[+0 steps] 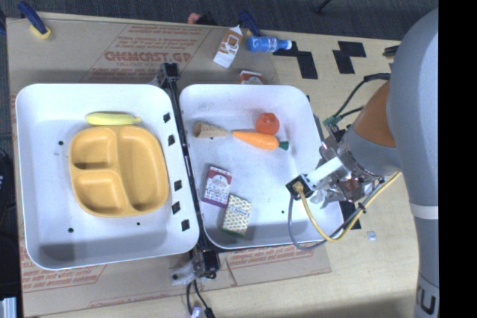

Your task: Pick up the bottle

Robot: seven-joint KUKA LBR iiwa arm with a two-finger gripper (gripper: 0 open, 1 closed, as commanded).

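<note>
The big grey arm [417, 123] looms closest, coming in from the right, its orange band [376, 119] just above the wrist and a loop of yellow cable [328, 223] hanging beneath it.

The bottle [267, 45], a small blue one, lies on its side on the cardboard bench top [149, 48] beyond the far rim of the right bin [309, 160], outside both bins. Its long axis runs roughly left to right, along the bin's far edge, with what looks like its pale cap end pointing right. Just beside it on the left sits a small carton [228, 47].

The gripper [328, 186] hangs over the near right edge of the right bin, well apart from the bottle. So the bottle lies up and to the left of it, across the bin's right side and past the far rim. How wide the claw stands I cannot tell from here, and I see nothing in it.

Inside the right bin are a carrot [256, 138], a tomato [267, 123], a wedge of something tan [210, 131] and two small boxes [226, 201]. The left bin [37, 182] holds a yellow divided tray [118, 169] with a banana [112, 118] at its far side.
</note>
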